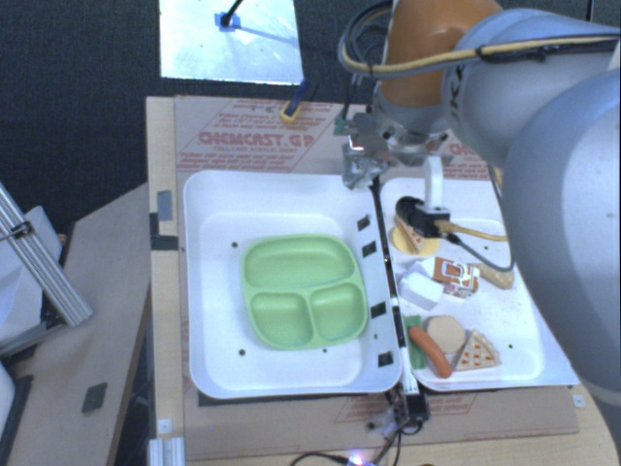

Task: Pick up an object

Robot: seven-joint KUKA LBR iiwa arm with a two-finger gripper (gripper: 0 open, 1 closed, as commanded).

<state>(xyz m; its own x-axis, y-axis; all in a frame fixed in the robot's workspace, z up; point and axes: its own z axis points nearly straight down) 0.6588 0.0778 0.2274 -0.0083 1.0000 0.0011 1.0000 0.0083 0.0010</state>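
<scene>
Dark cloth backed the bench, with a shiny square sheet (228, 27) propped above it and aluminium rails (44, 260) leaning at the far left. A printed cardboard sheet (252, 139) lay under two white bins set side by side. The left bin (209, 289) held a green divided plate (301, 289), lying flat near its middle. The gripper (359, 175) hung over the far end of the wall between the bins, apart from every object, and whether it was open or closed could not be made out. The right bin (519, 343) carried the toy food: a yellow wedge (406, 238) near its far left side, a white block (420, 287) and a small printed carton (456, 276) at mid-bin, and a tan stick (495, 277) just right of the carton. Nearest the camera lay an orange sausage (430, 349), touching a round bread slice (445, 332), with a pizza slice (475, 353) beside them. The grey arm (543, 95), orange-banded above the wrist, reached in from the right.
</scene>
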